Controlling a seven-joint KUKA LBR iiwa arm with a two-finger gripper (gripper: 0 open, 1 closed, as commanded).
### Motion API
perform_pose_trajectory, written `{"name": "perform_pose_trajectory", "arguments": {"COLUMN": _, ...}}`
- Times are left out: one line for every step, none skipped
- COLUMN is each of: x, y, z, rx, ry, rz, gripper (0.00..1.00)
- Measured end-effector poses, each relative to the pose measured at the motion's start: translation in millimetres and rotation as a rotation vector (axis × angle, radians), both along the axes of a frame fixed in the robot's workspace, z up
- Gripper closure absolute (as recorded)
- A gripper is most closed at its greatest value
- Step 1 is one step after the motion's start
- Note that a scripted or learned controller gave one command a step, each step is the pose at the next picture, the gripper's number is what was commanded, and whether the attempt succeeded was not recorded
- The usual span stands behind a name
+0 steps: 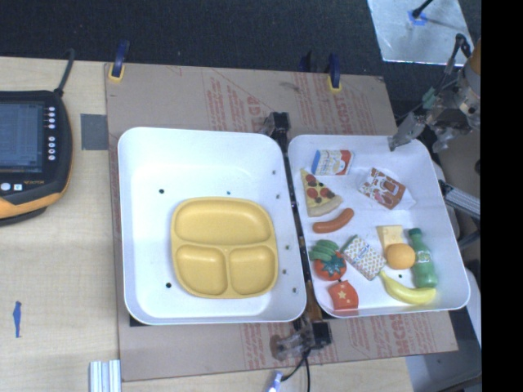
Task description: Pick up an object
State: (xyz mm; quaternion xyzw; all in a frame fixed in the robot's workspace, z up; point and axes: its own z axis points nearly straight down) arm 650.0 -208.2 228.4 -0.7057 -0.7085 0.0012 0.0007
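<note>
The right bin (425, 158) holds several toy foods: a milk carton (331, 162), a pizza slice (318, 192), a sausage (333, 220), a red-and-white packet (382, 188), a checked packet (364, 257), a cheese block (391, 236), an orange (400, 256), a green bottle (422, 261), a banana (408, 291), a tomato with green leaves (328, 261) and a strawberry (343, 296). My gripper (421, 127) hangs at the bin's far right corner, above its rim, with nothing visible between its fingers.
The left bin (147, 170) carries a yellow divided plate (223, 246). A teach pendant (31, 153) lies on the bench at far left. Clamps (118, 60) pin the cardboard sheet under both bins.
</note>
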Motion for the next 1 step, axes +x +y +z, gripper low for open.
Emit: {"name": "perform_pose_trajectory", "arguments": {"x": -30.4, "y": 86.4, "z": -87.0, "rx": 0.001, "ry": 0.003, "rz": 0.002, "gripper": 0.0}}
